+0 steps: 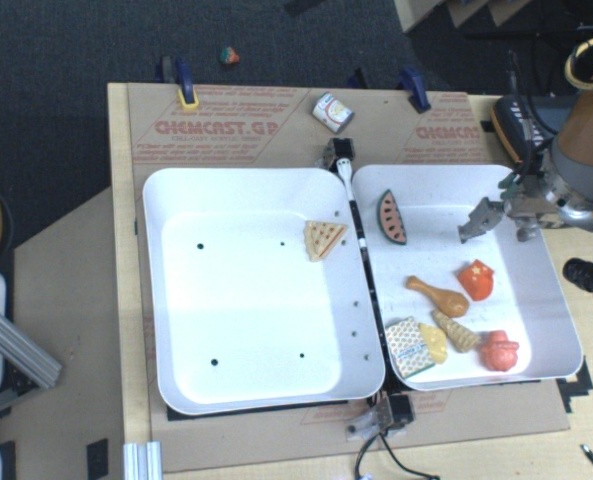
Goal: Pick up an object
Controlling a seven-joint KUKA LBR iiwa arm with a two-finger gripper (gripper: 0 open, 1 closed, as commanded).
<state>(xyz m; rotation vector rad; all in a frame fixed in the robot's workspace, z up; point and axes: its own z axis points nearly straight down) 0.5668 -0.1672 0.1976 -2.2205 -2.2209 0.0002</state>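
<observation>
The hand point(498, 218) hovered over the right bin point(546, 298), whether open or closed I could not tell, above a red pepper point(476, 279), chicken drumstick point(438, 295) and watermelon slice point(392, 217), nothing visibly in its grasp.

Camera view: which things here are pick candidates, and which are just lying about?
Job:
gripper
watermelon slice
red pepper
chicken drumstick
strawberry
waffle wedge

Lying about:
small box on the board
blue clamps
</observation>
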